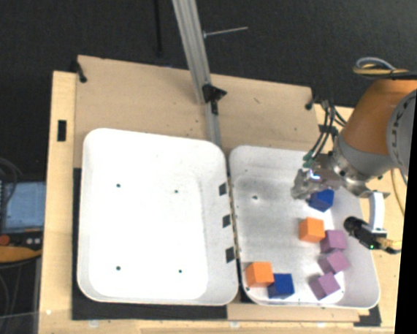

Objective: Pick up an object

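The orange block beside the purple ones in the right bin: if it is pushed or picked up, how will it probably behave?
The orange block looks like a rigid cube with flat faces, so it will likely slide, not roll. Being small, it is probably light. A purple block sits right beside it, perhaps touching, so a push toward that side would likely move both.

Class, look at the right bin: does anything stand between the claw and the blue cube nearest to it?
Nothing visible does. The claw sits right at the upper-left edge of the blue cube, in the right bin. The orange cube lies below it, off that path.
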